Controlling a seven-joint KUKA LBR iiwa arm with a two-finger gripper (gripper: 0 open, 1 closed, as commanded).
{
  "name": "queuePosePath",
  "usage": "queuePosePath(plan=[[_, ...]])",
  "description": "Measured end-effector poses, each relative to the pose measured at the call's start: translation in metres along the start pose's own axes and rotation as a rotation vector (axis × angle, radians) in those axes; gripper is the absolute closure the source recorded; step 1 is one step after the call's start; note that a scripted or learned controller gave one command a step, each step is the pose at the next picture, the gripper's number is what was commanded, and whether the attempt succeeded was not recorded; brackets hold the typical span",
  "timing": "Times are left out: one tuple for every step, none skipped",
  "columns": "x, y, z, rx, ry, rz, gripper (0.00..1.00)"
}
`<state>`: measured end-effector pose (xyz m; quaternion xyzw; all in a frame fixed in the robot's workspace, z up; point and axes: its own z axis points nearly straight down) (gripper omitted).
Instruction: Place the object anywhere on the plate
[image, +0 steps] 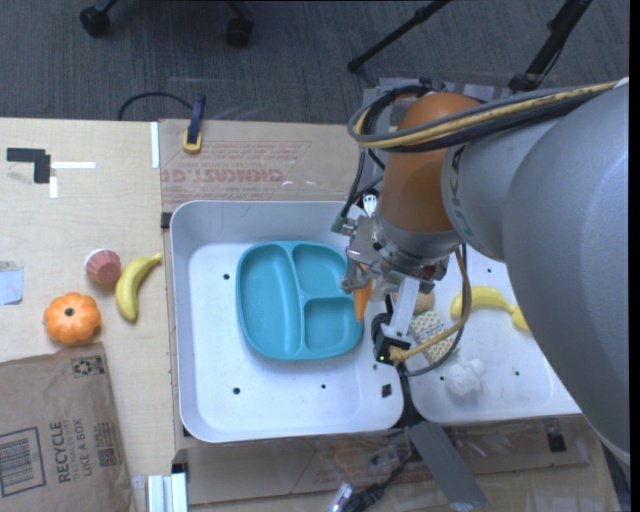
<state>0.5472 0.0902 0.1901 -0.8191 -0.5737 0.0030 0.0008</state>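
The gripper (362, 292) hangs at the right edge of the teal divided plate (285, 300) in the left white bin (200, 400), pinching a small orange carrot-like object (360, 300) between its fingers, just over the plate's rim. A yellow banana (490, 300) lies in the right bin; on the bench (60, 230) to the left, a pumpkin (72, 318) and a second banana (133, 285).

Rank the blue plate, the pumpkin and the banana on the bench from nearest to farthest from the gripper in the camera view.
From the gripper:
1. Blue plate, right beside it in the left bin.
2. Banana, on the bench left of the bin.
3. Pumpkin, farther left.
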Motion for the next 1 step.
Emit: queuePosePath(plan=[[-0.0004, 0.0003, -0.0001, 0.000, 0.000, 0.002, 0.00]])
